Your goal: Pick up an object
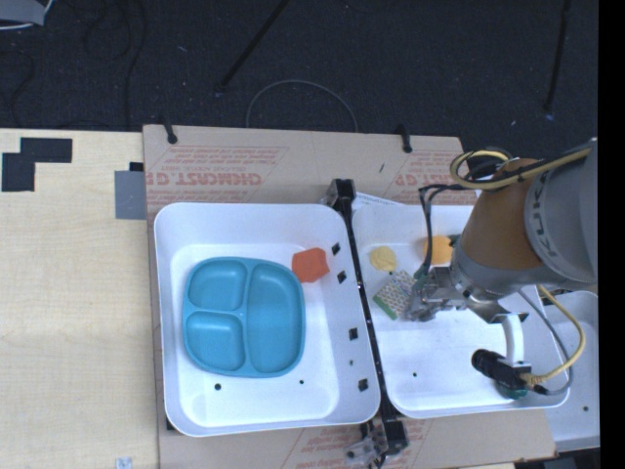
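- gripper (426,301) sat low in the right bin (459,389), at the edge of a green patterned piece (393,294); whether it was spread or pinched, i could not tell.
- that piece looked light, thin and floppy; an edge grip seemed best.
- beyond lay a yellow lump (382,258) and an orange-yellow block (441,250).
- left bin (244,228) held a blue divided plate (244,316) and an orange block (311,264).
- cardboard (293,164) underlay both; dark floor lay beyond.

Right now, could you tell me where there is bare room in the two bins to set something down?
Left bin: bare strip along the near wall below the blue plate, plus the far-left corner. Right bin: bare floor in its near-left part. Crowded: around the gripper, by the green mesh item and yellow piece.
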Controlling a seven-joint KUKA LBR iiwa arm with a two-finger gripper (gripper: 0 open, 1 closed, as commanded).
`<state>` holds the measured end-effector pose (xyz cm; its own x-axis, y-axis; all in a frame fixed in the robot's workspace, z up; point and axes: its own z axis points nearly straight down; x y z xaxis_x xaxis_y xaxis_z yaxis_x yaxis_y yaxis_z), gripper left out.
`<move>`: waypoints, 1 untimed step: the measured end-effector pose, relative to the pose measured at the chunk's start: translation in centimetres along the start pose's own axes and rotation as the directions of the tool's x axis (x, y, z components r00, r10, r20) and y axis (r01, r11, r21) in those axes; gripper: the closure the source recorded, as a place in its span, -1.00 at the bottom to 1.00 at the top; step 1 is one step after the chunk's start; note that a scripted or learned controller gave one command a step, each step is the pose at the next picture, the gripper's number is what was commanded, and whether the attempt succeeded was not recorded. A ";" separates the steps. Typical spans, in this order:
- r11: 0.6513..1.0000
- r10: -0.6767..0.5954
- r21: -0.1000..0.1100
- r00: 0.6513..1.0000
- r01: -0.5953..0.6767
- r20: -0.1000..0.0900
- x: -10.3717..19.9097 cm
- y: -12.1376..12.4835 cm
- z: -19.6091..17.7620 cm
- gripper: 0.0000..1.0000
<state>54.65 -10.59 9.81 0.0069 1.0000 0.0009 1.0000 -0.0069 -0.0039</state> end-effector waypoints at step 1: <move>1.000 -0.008 -0.004 1.000 0.008 0.000 0.3 0.4 -4.3 1.00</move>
<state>55.02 -10.26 14.12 -0.0008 1.0000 0.0005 1.0000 0.0008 -0.0001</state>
